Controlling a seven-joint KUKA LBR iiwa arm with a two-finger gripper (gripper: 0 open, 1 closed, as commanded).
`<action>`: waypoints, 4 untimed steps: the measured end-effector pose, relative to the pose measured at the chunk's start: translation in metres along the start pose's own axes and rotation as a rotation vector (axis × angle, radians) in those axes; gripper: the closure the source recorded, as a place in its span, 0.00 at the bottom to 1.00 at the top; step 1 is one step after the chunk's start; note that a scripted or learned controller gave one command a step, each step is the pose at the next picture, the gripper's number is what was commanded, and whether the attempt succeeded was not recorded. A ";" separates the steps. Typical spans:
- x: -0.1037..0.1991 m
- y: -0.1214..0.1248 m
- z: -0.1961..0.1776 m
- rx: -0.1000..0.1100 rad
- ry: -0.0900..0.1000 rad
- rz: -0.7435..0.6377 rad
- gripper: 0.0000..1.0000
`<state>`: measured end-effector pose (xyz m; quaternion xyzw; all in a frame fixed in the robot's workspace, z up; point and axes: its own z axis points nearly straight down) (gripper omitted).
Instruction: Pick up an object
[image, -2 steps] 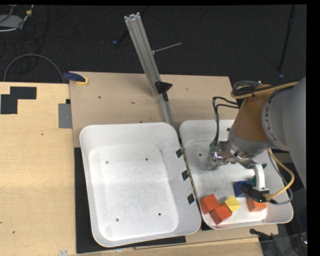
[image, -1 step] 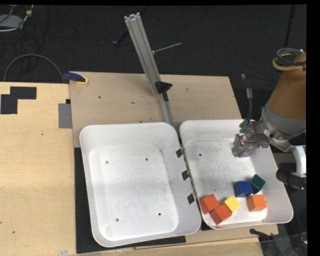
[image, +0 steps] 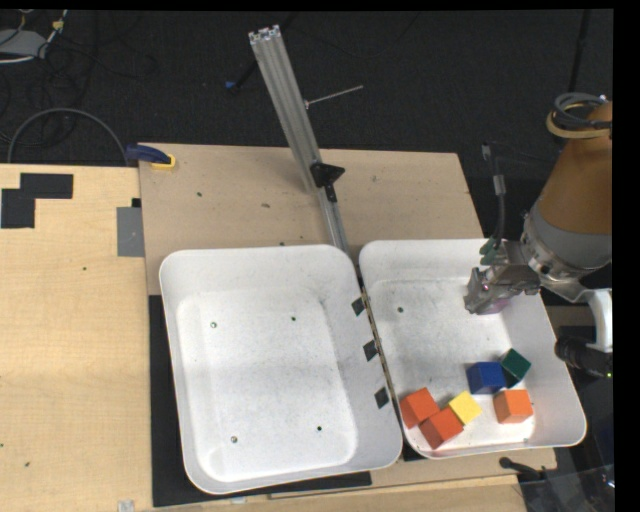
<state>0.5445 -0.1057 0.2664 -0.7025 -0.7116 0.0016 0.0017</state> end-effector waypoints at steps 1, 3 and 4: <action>0.006 -0.022 0.076 0.007 0.002 0.014 1.00; 0.004 -0.020 0.062 0.000 0.001 0.019 1.00; 0.004 -0.052 -0.024 -0.009 0.000 0.013 1.00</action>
